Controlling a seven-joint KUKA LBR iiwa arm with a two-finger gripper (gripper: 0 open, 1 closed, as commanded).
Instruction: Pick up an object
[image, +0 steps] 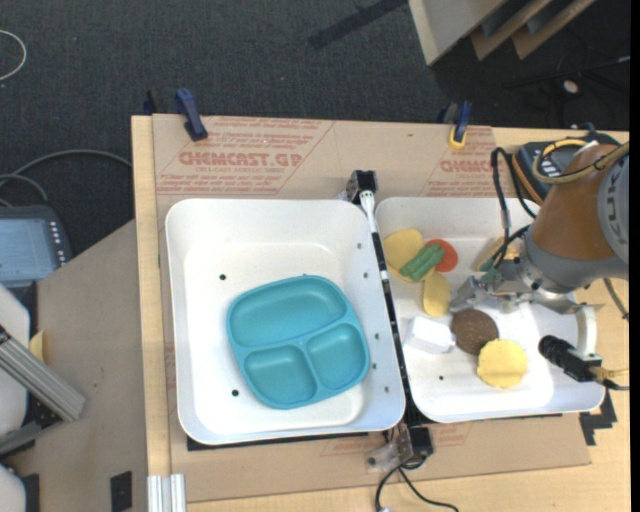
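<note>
Hovering low in the right bin (560, 395), the gripper (478, 292) sits among the toy food; whether it is open or closed I cannot tell.
A brown round piece (473, 327) lies just at its 6 o'clock, a yellow piece (436, 295) at 9, a green piece (422, 262) at 10. The left bin (200, 300) holds a blue divided tray (296, 340).

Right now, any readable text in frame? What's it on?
"CHEMCAST GP": red print, large, on the brown protective sheet behind the left bin.
The same print repeats behind the right bin, cut off by the arm: unreadable.
Smaller red lines under each: too blurred to read.
</note>
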